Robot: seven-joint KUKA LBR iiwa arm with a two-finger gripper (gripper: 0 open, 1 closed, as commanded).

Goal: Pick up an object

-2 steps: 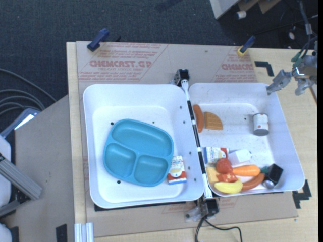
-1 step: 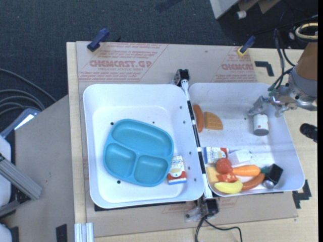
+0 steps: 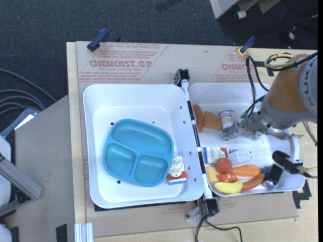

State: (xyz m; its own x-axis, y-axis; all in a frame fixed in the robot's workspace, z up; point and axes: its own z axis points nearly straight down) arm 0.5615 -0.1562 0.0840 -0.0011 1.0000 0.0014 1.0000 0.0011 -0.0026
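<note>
Worktop (image 3: 126,59) of printed cardboard carries two shallow white bins side by side. Left bin (image 3: 96,135) has a blue three-compartment plastic plate (image 3: 137,150) in the middle, and a small white and red carton (image 3: 177,169) sits just beside the plate's right edge, near the bin's front right corner. Right bin (image 3: 212,92) holds a small silver can (image 3: 227,119) by its back left, plus a red tomato (image 3: 223,165), an orange carrot (image 3: 246,171) and a yellow banana (image 3: 228,187) along its front edge. Claw (image 3: 237,130) hangs right beside the can; can't tell how it's set.
</note>
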